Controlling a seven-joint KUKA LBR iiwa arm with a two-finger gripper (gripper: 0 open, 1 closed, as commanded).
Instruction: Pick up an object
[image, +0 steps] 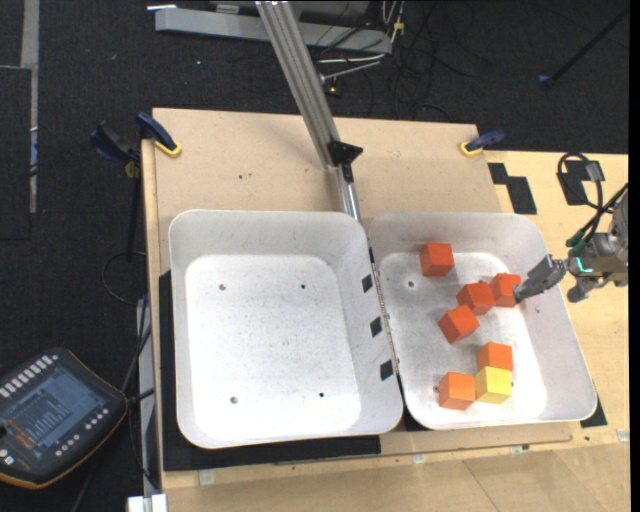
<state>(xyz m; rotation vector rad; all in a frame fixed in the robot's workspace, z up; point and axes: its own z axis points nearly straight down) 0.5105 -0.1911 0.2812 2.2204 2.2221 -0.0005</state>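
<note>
The likeliest thing for me to lift is the orange cube (506, 289) at about two o'clock in the right bin (560, 395), because my claw (540, 277) sits just to its three o'clock side, its dark finger reaching the cube's edge. Whether my claw is released or clenched I cannot tell, and I see nothing clearly held between its tips. Touching that cube at its nine o'clock is a second orange cube (477, 296), and just below, toward seven o'clock, lies a third (459, 323). A fourth (436, 259) stands apart at eleven o'clock, nearer the bin's far wall. At the bin's six o'clock end a tight cluster waits: an orange cube (496, 356) above a yellow cube (494, 384), with another orange cube (457, 390) beside it at nine o'clock. The left bin (190, 330) lies beyond the shared rim. My worry, as I judge it: coming in from the side, I may shove the nearest cube into its touching neighbour rather than straddle it, or pinch a corner so it squirts loose. The bin's sloped wall at three o'clock also crowds my wrist.
</note>
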